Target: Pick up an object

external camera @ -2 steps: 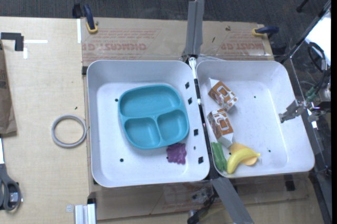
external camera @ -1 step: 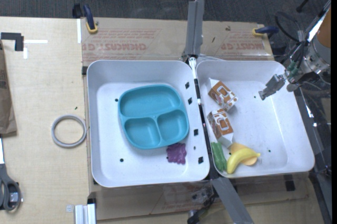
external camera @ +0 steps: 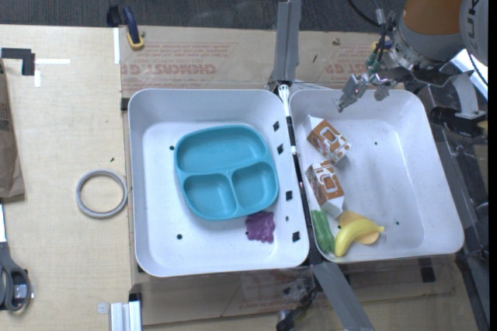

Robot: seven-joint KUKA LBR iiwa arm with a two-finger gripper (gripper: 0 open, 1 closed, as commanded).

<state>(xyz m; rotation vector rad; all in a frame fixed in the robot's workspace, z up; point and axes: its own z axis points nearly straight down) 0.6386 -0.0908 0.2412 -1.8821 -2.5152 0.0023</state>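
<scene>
Above the far rim of the right bin (external camera: pixel 435 166), hovering: gripper (external camera: pixel 362 92), fingers spread a little, pinching nothing. Reaching in from the right, with the orange band near the top corner.

Below and slightly left of the gripper, lying near it on the bin floor: first patterned carton (external camera: pixel 327 141), brown and white. Just beside that one, closer to the viewer: second patterned carton (external camera: pixel 326 182). Further toward the near rim, well apart from the gripper: banana (external camera: pixel 356 232), yellow, touching or nearly touching a green vegetable (external camera: pixel 322 231) pressed along the left wall.

Counting in the right bin: two cartons, one banana, one green piece. All four crowding the left half; right half of the floor lying bare, giving open room.

Sitting in the left bin (external camera: pixel 147 166): one blue divided plate (external camera: pixel 226 172) with three compartments, and one purple grape bunch (external camera: pixel 261 226) touching its near edge.

Lying on the bench, left of both bins: one grey ring (external camera: pixel 102 193); at the left edge, scissors (external camera: pixel 13 283), partly cut off.
</scene>
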